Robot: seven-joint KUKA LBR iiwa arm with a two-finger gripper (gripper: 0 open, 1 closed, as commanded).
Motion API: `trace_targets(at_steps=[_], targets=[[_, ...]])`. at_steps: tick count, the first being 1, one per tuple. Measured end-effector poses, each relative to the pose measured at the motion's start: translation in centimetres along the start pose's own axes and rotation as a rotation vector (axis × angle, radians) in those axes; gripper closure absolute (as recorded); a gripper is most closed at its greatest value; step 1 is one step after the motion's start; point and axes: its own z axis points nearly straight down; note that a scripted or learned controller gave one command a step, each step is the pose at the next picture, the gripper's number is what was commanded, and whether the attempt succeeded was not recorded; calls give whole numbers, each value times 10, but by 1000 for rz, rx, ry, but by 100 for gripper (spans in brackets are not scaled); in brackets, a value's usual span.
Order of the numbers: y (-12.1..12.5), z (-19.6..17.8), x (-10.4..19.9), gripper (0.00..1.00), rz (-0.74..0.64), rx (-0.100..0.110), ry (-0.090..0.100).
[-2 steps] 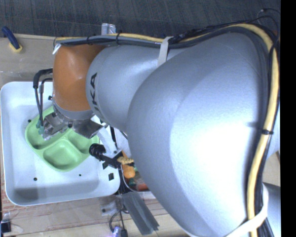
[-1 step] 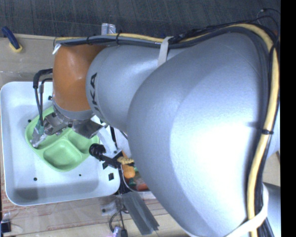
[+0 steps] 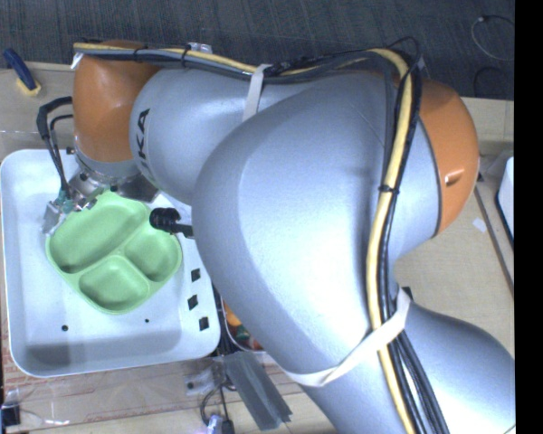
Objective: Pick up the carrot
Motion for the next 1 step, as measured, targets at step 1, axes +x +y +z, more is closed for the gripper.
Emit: trace_targets(at_steps=[1], targets=[[-15, -141, 16, 0, -197, 9, 5]])
